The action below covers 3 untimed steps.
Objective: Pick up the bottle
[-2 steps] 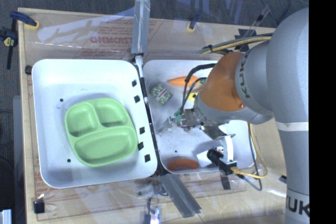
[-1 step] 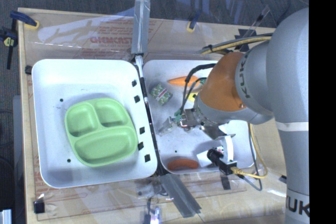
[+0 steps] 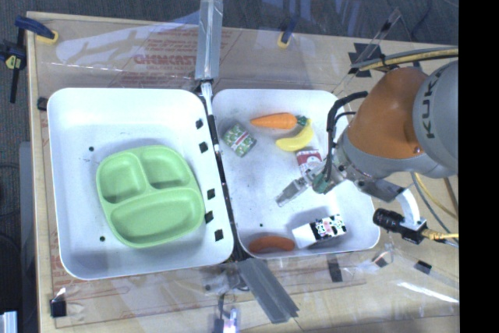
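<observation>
The bottle looks like a small red item with a white label. It lies in the right bin, just below the banana, and its lower end is hidden under the arm's wrist. My gripper reaches in from the right and sits low over the bin floor, just below and to the left of the bottle. A small green patch shows at the wrist beside the bottle; I cannot tell what it belongs to.
The right bin also holds an orange carrot, a yellow banana, a small green and red box, a white carton with black spots and a brown sausage. A green divided plate lies in the left bin.
</observation>
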Motion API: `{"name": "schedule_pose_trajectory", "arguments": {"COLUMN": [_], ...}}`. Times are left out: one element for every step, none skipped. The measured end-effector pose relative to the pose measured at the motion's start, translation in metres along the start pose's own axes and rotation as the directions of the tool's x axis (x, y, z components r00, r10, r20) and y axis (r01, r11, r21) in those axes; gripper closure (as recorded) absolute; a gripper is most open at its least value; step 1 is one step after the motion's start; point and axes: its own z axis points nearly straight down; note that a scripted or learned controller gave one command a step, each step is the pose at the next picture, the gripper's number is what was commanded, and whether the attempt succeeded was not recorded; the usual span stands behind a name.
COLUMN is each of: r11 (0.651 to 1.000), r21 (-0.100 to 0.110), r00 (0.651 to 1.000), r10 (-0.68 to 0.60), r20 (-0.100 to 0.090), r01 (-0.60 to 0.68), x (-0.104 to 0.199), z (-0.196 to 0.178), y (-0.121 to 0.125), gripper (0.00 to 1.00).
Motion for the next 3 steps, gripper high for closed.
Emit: {"name": "schedule_pose_trajectory", "arguments": {"r11": [0.919,0.997,0.993], "r21": [-0.002,-0.006,0.001], "r00": [0.919,0.997,0.993], "r10": [0.393,0.072,0.12], "r20": [0.009,0.025,-0.002], "r01": [-0.393,-0.072,-0.12], "x": [0.082,0.076,0.009], "z": [0.056,0.053,0.005], "y": [0.017,0.027,0.082], "gripper": [0.0,0.0,0.0]}}
